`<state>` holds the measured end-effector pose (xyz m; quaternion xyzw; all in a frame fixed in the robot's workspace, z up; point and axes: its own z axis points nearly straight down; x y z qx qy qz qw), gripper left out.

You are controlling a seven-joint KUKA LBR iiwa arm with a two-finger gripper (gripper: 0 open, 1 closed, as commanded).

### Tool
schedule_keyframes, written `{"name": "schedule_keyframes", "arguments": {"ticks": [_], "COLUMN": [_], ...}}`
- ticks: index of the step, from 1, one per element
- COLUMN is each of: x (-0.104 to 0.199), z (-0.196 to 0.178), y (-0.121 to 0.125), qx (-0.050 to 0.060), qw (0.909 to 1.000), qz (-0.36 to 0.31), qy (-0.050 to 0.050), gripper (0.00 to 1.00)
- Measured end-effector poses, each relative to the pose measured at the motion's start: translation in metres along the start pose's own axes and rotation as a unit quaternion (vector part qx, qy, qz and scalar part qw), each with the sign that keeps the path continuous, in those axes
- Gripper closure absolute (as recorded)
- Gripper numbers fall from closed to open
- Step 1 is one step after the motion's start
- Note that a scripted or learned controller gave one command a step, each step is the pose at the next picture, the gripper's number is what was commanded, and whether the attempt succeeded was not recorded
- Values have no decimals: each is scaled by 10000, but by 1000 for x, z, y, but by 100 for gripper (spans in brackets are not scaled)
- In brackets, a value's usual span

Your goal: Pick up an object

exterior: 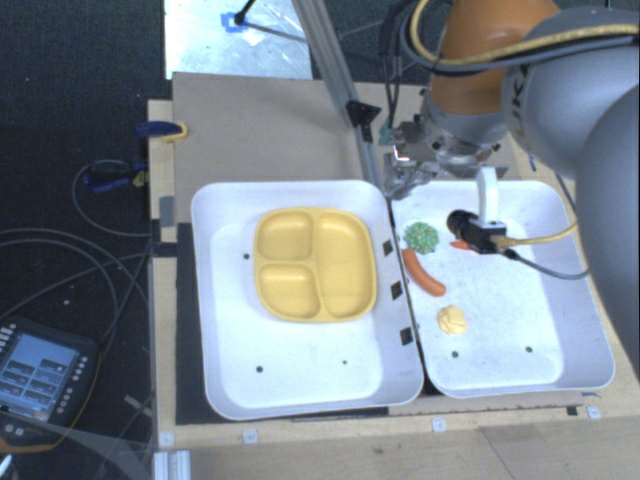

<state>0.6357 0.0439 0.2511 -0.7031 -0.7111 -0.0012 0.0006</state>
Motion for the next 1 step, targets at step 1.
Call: {"name": "schedule_keyframes", "arguments": {"ticks": [1], "x": [50], "z": [0], "y": [-16], "qx": [7], "qw": [10000], "qz": [1], "qy": [-1], "gripper": [100]}}
